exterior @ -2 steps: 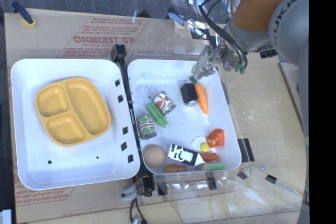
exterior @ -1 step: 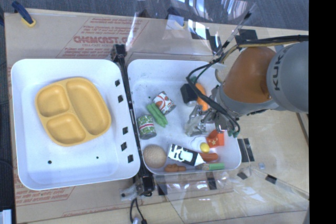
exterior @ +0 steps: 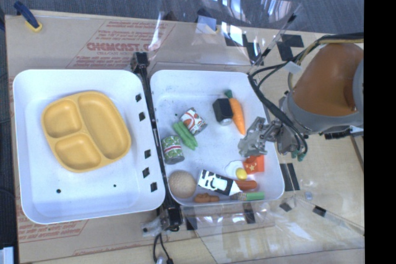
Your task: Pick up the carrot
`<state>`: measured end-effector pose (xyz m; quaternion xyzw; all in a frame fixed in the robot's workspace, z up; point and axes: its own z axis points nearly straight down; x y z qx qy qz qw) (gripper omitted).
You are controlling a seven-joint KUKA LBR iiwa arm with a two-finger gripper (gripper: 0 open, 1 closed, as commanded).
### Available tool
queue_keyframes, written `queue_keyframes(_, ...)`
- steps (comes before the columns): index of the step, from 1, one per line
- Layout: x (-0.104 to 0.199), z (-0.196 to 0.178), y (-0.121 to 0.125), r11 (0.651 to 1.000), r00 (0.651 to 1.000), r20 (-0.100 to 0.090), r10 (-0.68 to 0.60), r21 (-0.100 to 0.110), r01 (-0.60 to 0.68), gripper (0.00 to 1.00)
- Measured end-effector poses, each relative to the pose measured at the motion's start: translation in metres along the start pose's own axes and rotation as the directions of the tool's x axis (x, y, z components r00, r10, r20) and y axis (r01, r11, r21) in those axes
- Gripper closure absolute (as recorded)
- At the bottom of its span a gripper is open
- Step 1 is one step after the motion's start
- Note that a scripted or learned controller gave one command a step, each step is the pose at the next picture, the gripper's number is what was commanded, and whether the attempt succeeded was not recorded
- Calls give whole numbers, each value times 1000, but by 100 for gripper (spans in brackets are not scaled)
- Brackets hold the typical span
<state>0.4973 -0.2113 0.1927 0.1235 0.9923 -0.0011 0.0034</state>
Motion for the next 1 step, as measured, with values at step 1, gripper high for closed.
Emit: queue_keyframes(1,-28,1,76,983,983,-5,184,-1,-184,100)
